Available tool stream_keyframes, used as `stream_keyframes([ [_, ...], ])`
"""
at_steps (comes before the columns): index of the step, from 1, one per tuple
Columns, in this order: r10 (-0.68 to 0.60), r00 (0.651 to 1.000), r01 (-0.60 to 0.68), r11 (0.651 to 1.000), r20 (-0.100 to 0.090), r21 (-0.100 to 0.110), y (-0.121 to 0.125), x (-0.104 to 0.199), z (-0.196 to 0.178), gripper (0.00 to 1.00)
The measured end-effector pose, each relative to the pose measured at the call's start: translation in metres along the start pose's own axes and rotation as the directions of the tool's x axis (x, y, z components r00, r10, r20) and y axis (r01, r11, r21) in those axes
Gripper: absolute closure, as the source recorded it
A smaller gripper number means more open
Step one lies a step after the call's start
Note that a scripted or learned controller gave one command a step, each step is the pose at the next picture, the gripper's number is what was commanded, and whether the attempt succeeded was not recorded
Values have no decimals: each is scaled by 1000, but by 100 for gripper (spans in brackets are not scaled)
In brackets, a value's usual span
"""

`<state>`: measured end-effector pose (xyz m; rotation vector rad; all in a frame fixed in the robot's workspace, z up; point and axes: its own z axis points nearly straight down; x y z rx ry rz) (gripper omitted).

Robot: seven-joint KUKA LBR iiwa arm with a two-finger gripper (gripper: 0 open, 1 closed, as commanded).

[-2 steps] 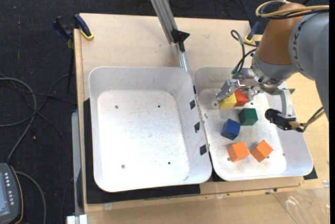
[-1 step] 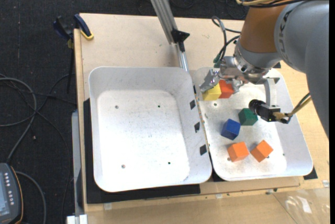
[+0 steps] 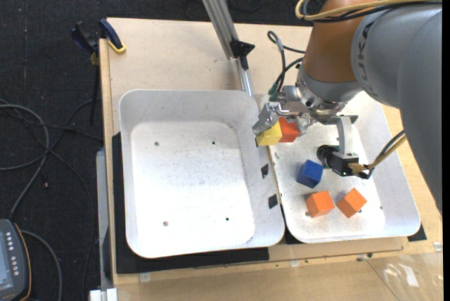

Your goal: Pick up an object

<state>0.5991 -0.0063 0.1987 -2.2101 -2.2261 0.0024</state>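
Yellow block (image 3: 268, 137), likely light, rigid, smooth-faced, sits under gripper (image 3: 275, 125) against red-orange block (image 3: 289, 131); take opposite flat faces; grip state unreadable.

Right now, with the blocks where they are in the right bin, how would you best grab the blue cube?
Take the blue cube from straight above, closing across two opposite flat sides. It sits alone on the right bin floor with open space all round; the two orange blocks lie nearer the front edge, apart from it. It sits turned relative to the bin walls, so the tool would probably need rotating to match.
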Motion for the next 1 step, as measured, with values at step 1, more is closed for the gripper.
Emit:
stream_keyframes([
  [1, 0, 1000, 0, 1000, 0, 1, -32, 47, 5, 100],
])
